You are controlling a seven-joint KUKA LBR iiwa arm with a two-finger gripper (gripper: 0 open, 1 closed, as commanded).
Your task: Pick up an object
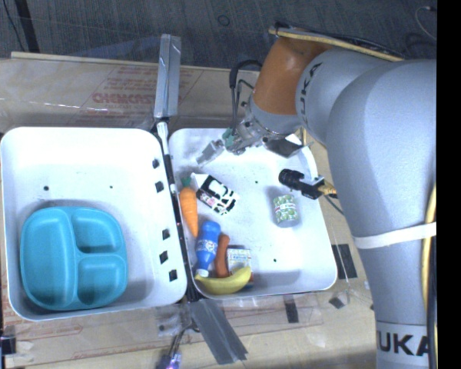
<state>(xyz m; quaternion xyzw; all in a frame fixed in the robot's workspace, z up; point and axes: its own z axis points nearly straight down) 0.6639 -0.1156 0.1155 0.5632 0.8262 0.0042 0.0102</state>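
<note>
Grey gripper [215, 147], finger state unclear, we are hovering upper centre; toy car [217, 194] risks slipping sideways.

Left bin [15, 152]: divided tray [74, 257] at lower left. Right bin [323, 264]: carrot [188, 210], bottle [207, 247] and banana [224, 281] along the left and lower edges; toy car [216, 194] above centre; small jar [286, 209] at right.
</note>
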